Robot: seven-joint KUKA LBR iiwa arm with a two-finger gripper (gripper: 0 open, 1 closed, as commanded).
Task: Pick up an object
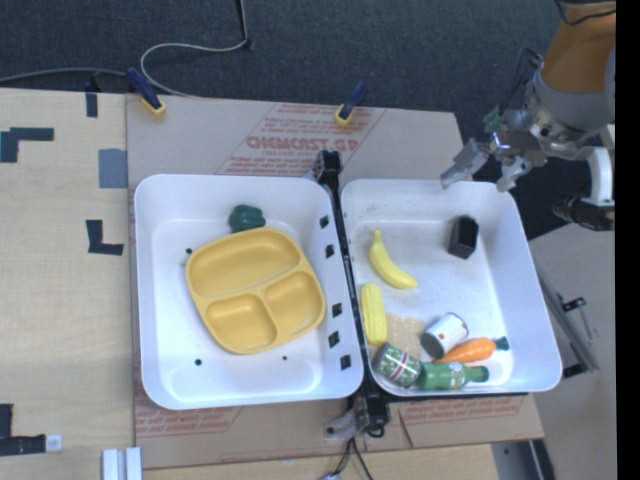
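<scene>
Hand, fingers spread and empty, hovers at the right bin's one-o'clock rim; I should descend squarely over the black block, straddling it.

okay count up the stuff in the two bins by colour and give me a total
Yellow: 3 – divided plate, banana, corn cob
Green: 3 – dark green piece, can, bottle
Black: 1 – block
Orange: 1 – carrot
White: 1 – small cylinder
Total: 9

Red "CHEMCAST GP" on cardboard
</scene>
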